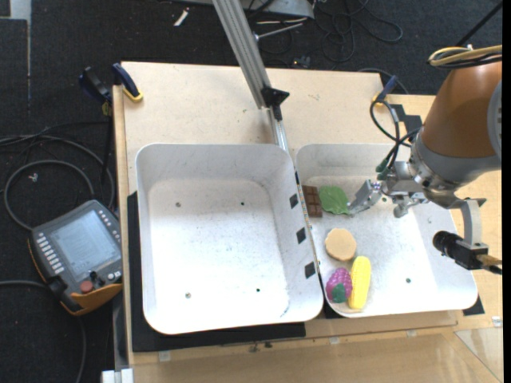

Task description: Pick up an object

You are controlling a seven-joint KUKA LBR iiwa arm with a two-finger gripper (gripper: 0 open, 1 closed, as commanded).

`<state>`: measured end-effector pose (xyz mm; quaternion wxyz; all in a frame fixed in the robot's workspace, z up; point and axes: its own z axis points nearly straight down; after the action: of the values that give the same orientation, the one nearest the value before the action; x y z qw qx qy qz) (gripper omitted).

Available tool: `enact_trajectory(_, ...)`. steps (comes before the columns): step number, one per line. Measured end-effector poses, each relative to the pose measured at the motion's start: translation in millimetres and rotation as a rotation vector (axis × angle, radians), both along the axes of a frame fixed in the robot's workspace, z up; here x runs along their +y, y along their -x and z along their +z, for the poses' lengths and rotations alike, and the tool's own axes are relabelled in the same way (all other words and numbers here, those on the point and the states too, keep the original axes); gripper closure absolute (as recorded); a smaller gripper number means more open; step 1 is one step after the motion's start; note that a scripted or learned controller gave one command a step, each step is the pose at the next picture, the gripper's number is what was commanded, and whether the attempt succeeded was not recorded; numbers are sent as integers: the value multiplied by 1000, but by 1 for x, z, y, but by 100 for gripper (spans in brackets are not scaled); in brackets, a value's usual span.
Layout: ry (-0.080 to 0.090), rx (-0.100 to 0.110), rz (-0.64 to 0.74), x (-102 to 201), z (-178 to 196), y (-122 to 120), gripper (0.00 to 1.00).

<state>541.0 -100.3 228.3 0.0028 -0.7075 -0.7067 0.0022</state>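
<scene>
So the arm comes in over the right bin [447, 294], and its gripper [361, 200] is down right beside the green leaf [334, 199], on the leaf's right edge. Honestly can't tell how the gripper is set from this angle, it's too small and blurry. Taking the leaf as the reference: a brown chocolate bar [313, 200] touches its left side, a round tan cookie [342, 245] lies just below it, and further below sit a yellow corn cob [360, 282] and purple grapes [338, 284], side by side. The left bin [152, 214] is off to the leaf's left.
</scene>
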Motion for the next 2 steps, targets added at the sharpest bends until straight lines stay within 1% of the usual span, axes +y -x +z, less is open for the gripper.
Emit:
enact_trajectory(1, 0, -2, -1, -5, -45, 1, 0)
enact_trajectory(2, 0, 0, -1, -7, -109, 2, 0)
